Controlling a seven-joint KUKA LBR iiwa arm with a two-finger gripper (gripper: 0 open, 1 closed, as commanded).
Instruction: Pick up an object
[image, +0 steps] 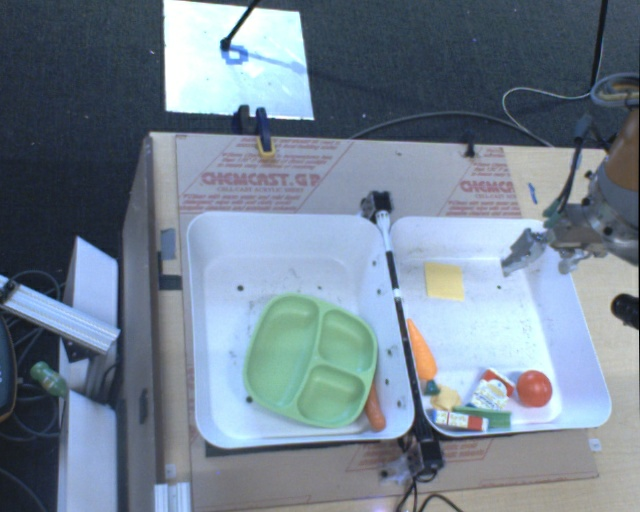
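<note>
Claw (545, 253), apparently spread and holding nothing, hangs above the right bin's (575, 300) far rim, well apart from the tomato (535, 388); a descent here risks striking the wall.

Yellow square (444, 281) flat mid right bin, red tomato (535, 388), carrot (421, 350), small packets (489, 393) near front edge

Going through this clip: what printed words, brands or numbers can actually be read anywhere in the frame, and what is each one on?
"CHEMCAST GP": red print on the brown sheet under the bins, left side.
"CHEMCAST": the same red print repeated on the sheet's right side, running at a slant and partly cut off by the right bin.
Small carton in the right bin: red and white print, too small to read.
Flat red and green packet beside it: print too blurred to read.
</note>
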